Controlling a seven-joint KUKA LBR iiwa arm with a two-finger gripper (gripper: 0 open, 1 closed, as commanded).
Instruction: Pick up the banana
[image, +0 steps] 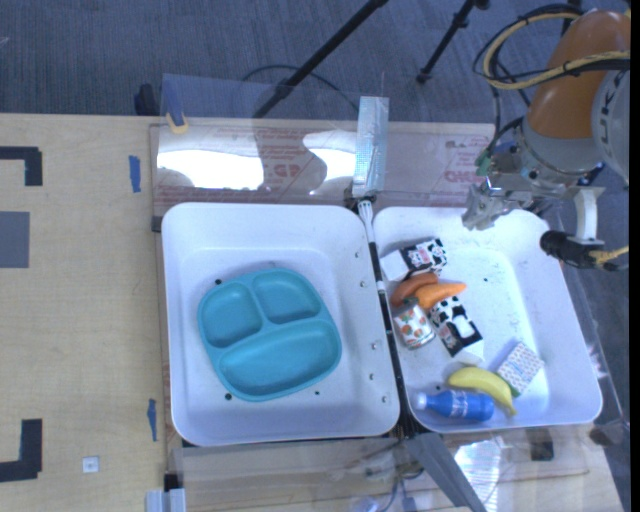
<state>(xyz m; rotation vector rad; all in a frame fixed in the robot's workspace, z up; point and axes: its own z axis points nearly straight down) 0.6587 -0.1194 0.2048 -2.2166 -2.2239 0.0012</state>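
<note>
Pale wooden surface (75, 330) carries two shallow white bins side by side, with dark grey carpet and black stand legs beyond it. Taking the yellow curved banana (484, 384) as the landmark: it lies in the right-hand white bin (572, 330), near that bin's front edge. Touching it just in front is a blue plastic bottle with a white cap (456, 405), lying on its side. Just beside the banana toward the arm's side sits a small flat packet with a blue-and-white pattern (520, 366). Behind the banana, toward the divider between the bins, a cluster is gathered: a black-and-white patterned box (460, 326), a small printed can (415, 325), an orange carrot-shaped piece (431, 292), and, farthest back, another black-and-white box (424, 256).

Well apart from the banana, across the divider, the left-hand white bin (190, 240) holds a teal plastic plate with three compartments (270, 332).

Far behind the banana, over the back corner of its bin, hangs the tool (486, 213) on the grey arm with the orange band (580, 70) (yellow and black cables loop above it). Whether its fingers are apart or together I cannot tell at this size; nothing is seen between them, and it is well clear of the banana.
</note>
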